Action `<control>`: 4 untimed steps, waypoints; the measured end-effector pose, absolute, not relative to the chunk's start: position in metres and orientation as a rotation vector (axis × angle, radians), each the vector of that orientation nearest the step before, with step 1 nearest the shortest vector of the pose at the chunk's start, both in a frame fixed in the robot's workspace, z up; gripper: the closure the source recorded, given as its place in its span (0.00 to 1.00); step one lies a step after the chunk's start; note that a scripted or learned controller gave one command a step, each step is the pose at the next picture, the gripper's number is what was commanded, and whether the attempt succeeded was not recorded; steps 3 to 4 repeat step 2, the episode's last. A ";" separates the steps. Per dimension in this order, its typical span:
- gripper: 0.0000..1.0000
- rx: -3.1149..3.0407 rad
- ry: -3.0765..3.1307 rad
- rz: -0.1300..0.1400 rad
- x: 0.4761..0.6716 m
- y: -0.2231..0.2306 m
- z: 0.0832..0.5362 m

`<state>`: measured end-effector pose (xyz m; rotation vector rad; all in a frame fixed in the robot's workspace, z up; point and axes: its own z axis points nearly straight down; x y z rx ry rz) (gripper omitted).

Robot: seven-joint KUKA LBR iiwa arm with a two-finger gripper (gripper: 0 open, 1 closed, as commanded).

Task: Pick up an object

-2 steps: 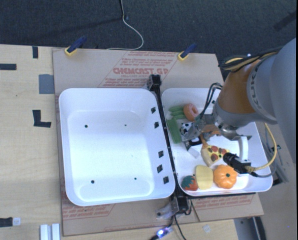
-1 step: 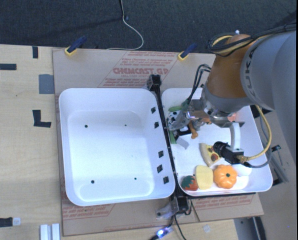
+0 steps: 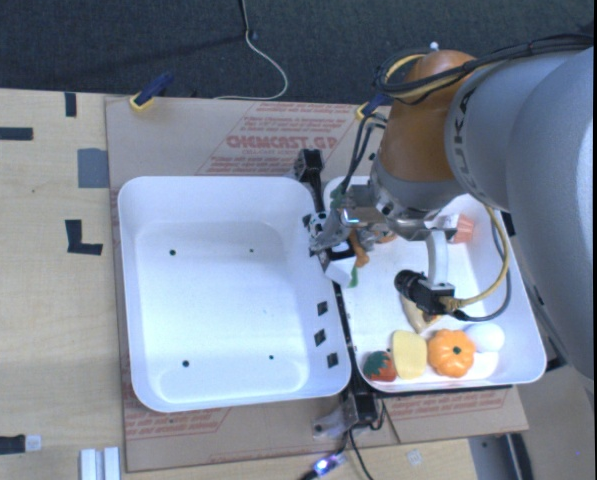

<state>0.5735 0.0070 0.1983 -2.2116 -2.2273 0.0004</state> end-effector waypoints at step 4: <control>1.00 -2.212 -2.227 0.000 0.560 0.071 0.245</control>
